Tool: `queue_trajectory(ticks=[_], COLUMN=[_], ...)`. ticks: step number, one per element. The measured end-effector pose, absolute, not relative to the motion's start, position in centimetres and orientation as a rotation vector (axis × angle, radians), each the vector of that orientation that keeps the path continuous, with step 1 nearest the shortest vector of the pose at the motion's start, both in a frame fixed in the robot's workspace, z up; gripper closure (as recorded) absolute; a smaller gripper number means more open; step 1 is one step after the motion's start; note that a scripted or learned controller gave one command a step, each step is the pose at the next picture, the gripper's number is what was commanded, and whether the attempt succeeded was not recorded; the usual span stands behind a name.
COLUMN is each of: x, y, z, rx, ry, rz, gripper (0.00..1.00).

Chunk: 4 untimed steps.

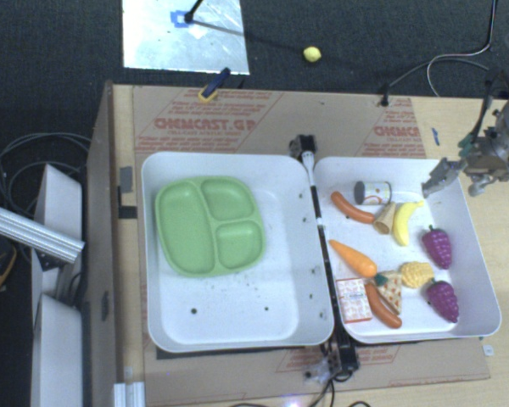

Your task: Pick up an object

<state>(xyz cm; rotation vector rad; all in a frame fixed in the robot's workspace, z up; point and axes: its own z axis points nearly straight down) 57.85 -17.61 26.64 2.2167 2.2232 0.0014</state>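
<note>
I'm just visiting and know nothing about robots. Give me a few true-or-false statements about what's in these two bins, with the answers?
1. The green divided plate lies in the left bin. True.
2. The banana lies on the green plate. False: it lies in the right bin, among the other toy foods.
3. Two purple grape bunches sit in the right bin. True: one is above the other in the view.
4. The gripper holds the carrot. False: the carrot lies on the bin floor, apart from the gripper, which is near the bin's upper right edge.
5. The small can lies by the upper hot dog. True.
</note>
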Motion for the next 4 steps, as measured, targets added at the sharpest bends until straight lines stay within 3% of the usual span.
queue_trajectory(ticks=[1, 2, 3, 4], x=[61.7, 61.5, 61.6, 58.2], y=[-15.4, -16.7, -16.7, -10.4], z=[12.6, 8.4, 9.5, 21.3], rx=[2.219, 2.219, 2.215, 2.213], ry=[2.228, 2.223, 2.222, 2.223], rz=[-0.001, -0.001, 0.003, 0.007], gripper=[0.00, 0.00, 1.00, 1.00])
